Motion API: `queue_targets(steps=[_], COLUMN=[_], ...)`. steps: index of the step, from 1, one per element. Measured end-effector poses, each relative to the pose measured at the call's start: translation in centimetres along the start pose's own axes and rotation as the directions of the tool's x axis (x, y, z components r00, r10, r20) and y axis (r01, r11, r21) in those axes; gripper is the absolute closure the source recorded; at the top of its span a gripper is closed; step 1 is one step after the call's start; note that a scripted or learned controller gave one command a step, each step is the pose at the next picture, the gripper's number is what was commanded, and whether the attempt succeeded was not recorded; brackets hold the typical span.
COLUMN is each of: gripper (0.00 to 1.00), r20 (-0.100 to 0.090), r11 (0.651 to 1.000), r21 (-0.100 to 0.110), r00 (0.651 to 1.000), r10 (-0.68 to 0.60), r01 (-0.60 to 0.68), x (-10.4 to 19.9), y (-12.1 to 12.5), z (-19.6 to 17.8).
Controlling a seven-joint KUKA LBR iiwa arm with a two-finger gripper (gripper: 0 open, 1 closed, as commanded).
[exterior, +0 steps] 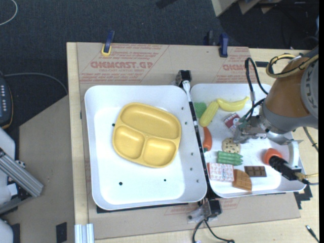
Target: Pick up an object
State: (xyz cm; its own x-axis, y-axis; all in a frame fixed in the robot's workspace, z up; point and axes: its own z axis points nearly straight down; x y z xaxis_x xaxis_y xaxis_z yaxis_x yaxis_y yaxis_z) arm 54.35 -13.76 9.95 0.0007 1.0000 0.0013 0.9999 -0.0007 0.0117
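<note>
Down in the right bin (283, 186) we see the gripper (242, 133) lowered over the toy food, just beside a round cracker (230, 146) and a small red-and-white packet (231, 120); whether it is clenched or released we cannot tell. On the far board (152, 59), red print reads roughly "CHEMCAST".

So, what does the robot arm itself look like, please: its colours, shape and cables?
The arm is thick and rounded, grey with a broad orange band above the wrist. Black and yellow cables loop beside it. The gripper is small, of grey metal.
</note>
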Motion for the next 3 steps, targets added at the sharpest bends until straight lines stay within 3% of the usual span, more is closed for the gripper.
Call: queue_targets(steps=[3], gripper=[1.00], r20=[0.003], r11=[1.000], r21=[0.007], r00=[1.000], r10=[-0.002], r01=[0.002], x=[-0.7], y=[0.0], z=[-12.7])
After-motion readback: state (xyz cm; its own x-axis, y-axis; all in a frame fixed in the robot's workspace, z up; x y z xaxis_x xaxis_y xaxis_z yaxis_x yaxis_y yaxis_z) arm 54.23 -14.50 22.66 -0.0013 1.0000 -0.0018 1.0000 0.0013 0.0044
